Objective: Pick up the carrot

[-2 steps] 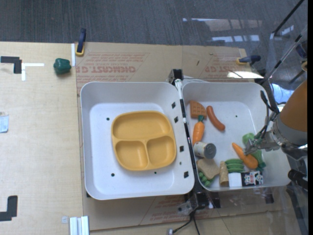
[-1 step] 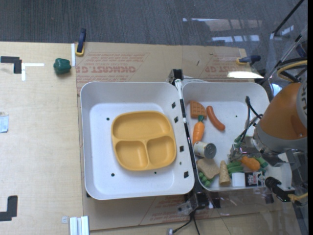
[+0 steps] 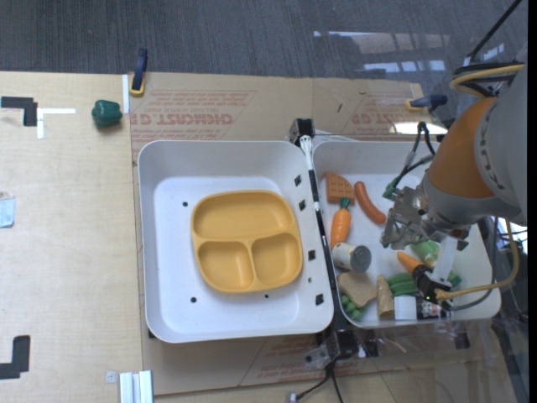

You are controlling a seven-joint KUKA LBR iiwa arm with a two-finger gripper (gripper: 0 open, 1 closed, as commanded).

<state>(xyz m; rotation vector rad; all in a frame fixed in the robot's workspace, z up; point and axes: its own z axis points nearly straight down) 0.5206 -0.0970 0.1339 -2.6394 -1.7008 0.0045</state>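
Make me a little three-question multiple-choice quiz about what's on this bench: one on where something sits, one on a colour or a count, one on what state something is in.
1. Where does the carrot lie?
A. On the yellow plate
B. In the right bin, near the wall shared with the left bin
C. On the bench outside both bins

2. How many compartments does the yellow plate have?
A. Two
B. Three
C. Five

3. What is the state of the carrot relative to the gripper?
A. Lifted above the bin
B. Clamped and tilted upright
C. Lying on the bin floor, apart from the gripper

Answers:
1. B: the carrot rests in the right bin beside the dividing wall, just below a waffle-like brown piece.
2. B: one large section on top and two smaller ones below.
3. C: the carrot lies flat, with bare bin floor between it and the gripper.
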